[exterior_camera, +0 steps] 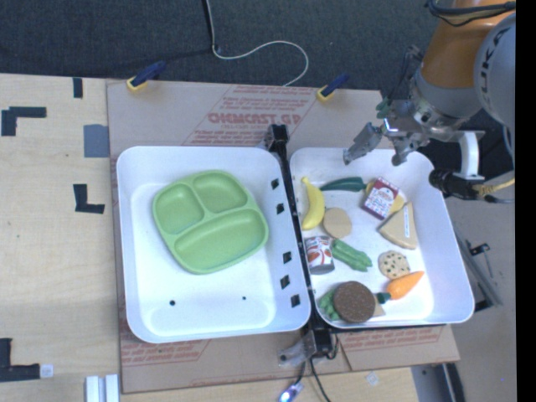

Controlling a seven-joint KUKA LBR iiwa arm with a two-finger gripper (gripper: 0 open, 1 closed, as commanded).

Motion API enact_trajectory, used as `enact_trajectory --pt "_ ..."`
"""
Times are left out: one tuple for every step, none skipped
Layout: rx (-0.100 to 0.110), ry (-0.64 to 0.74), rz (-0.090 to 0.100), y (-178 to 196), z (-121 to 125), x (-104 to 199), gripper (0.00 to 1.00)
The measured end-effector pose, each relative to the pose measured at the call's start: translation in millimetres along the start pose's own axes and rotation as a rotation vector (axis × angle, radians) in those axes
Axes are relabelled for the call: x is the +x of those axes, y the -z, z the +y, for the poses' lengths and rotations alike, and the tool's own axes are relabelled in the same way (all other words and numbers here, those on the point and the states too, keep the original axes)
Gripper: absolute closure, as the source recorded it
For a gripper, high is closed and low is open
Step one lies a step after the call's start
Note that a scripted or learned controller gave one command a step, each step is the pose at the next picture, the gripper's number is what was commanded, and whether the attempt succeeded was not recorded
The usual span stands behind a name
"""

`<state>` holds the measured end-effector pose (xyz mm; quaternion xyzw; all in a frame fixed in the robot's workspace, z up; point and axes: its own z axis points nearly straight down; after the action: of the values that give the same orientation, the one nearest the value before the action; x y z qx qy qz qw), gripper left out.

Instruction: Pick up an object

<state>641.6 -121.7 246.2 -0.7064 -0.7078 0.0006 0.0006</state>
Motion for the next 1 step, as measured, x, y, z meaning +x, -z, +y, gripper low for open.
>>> enact_trajectory --pt "-0.008 0.0 -0.001 95.0 -40.2 12.5 0.0"
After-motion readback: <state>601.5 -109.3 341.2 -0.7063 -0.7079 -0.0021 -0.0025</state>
